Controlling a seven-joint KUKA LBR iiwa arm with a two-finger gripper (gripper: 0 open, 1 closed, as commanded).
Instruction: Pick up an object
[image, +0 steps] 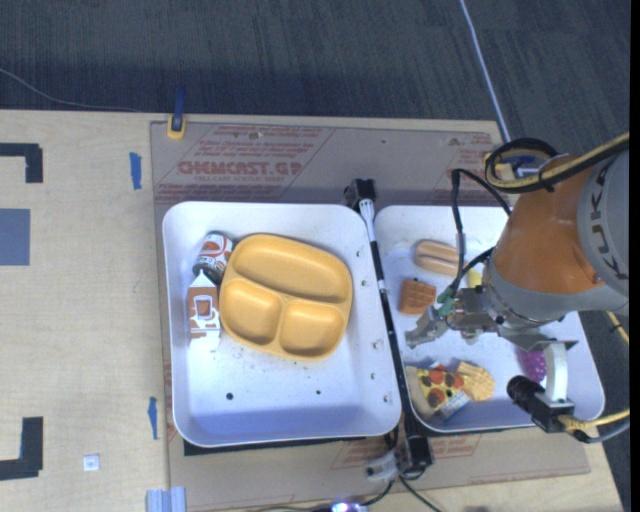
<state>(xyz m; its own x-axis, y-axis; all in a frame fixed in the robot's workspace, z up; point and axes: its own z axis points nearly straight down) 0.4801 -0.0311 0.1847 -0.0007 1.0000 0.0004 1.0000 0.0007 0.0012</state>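
My gripper hangs over the left part of the right bin, pointing left. Just above it in the view lies a small orange-brown block. A tan bread roll rests farther back. A toy pizza slice lies just in front of the gripper, near the bin's front wall. Nothing is seen in the gripper's grasp. A purple object is partly hidden under the arm.
The left bin holds a large yellow divided plate, a small can and an orange-and-white box along its left wall. A black ridge separates the bins. The arm's orange band covers the right bin's middle.
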